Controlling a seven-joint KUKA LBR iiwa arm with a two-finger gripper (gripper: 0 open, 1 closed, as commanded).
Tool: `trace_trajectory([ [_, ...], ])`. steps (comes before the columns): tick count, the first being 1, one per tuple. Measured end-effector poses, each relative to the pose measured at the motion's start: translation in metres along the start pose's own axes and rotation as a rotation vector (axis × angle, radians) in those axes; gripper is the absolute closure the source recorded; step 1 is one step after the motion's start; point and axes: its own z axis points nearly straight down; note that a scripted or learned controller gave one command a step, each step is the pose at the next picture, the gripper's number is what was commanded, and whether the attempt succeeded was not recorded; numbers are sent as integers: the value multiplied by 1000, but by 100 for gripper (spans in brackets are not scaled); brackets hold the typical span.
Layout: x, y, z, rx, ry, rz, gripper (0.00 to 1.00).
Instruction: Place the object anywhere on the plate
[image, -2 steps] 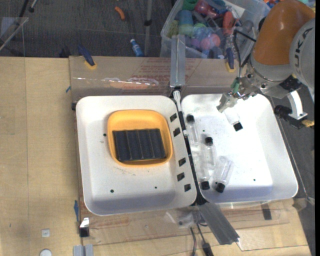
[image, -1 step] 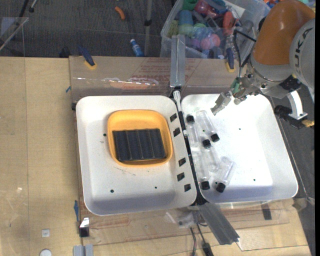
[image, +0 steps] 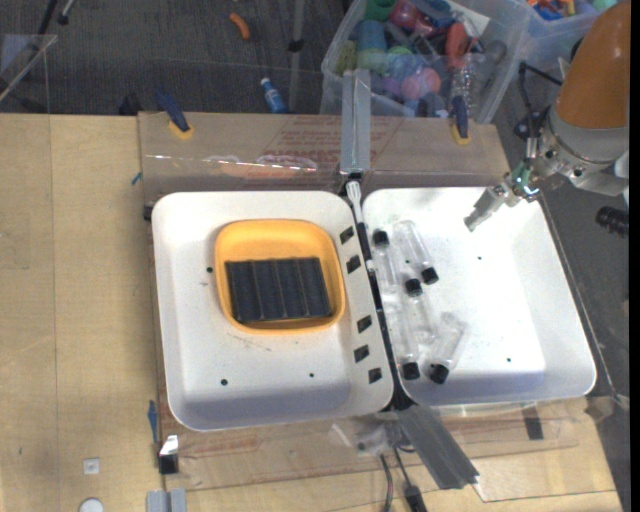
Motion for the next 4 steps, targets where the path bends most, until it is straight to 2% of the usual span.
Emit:
trace_trajectory([
  [1, -59, -29, 16, 0, 0, -68, 0],
  [2, -60, -29, -4, -1, -2, -165, 0],
  [3, -61, -28, -21, -2, -2, -353, 0],
  [4, -57, -35, -24, 1, 2, -458, 0],
])
